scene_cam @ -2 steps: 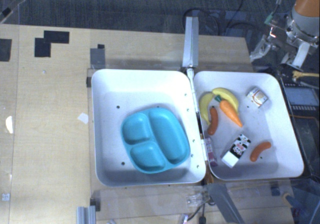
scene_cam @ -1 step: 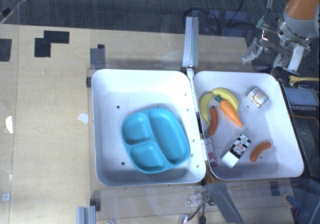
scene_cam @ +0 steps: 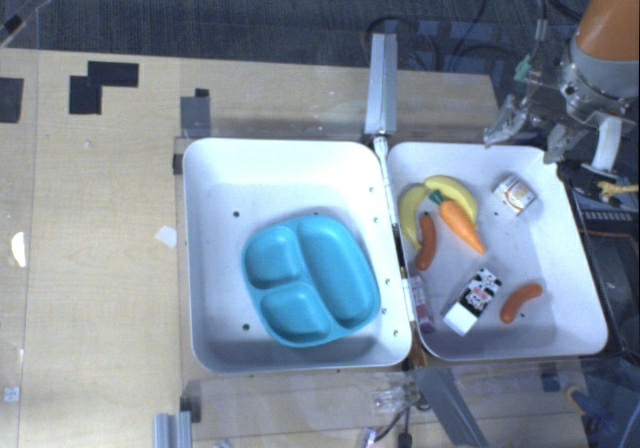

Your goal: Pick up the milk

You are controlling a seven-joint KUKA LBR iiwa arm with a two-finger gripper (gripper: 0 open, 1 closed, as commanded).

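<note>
Approach comes first: gripper point(scene_cam: 527, 131) hovers with fingers spread, holding nothing, beyond the right bin point(scene_cam: 585, 331); next, descend onto the milk point(scene_cam: 473, 302) (cow-patterned carton).

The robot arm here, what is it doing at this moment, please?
The arm's gripper hangs open above the back edge of the right bin and holds nothing. The milk, a small cow-patterned carton, lies untouched near the front of that bin, between two sausages. A banana, a carrot and a small can lie behind it. The left bin holds a blue divided plate.
</note>
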